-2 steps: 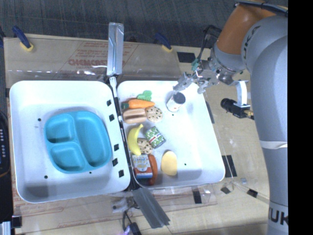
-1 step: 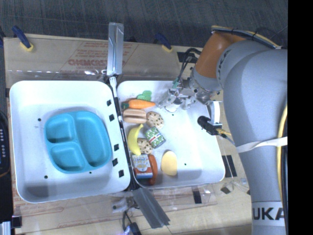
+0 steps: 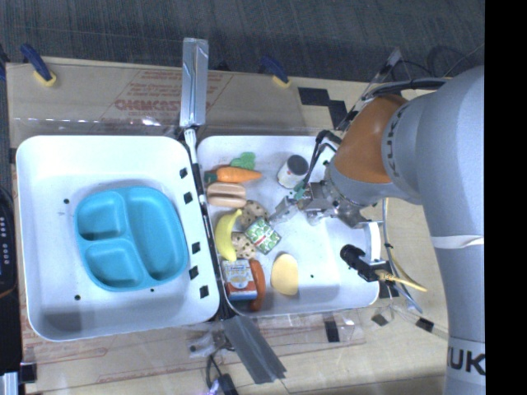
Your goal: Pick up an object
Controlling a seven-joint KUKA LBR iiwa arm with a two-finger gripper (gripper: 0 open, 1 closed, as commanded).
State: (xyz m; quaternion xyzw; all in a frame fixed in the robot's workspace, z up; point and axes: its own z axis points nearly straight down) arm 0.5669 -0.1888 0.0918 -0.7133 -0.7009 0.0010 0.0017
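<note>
Toy food — orange carrot (image 3: 237,174), hot dog (image 3: 226,194), yellow banana (image 3: 225,234), pale lemon (image 3: 285,274) — fills the right white bin (image 3: 346,290); tool (image 3: 290,203), grip indiscernible, hovers above. Left white bin (image 3: 41,188) holds a blue compartment tray (image 3: 130,237).

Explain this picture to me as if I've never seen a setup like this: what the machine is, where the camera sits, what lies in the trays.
One camera looks down at a slant on a bench with two shallow white bins. The big grey arm with an orange band is a robot reaching in from the right; its two-finger gripper sits low over the right white bin. Nothing shows between its fingers. That bin holds toy food: an orange carrot, a hot dog in a bun, a yellow banana, a pale yellow lemon, a small green-and-white carton, an orange-labelled box and a small white cup. The left white bin holds a blue divided plastic tray.
</note>
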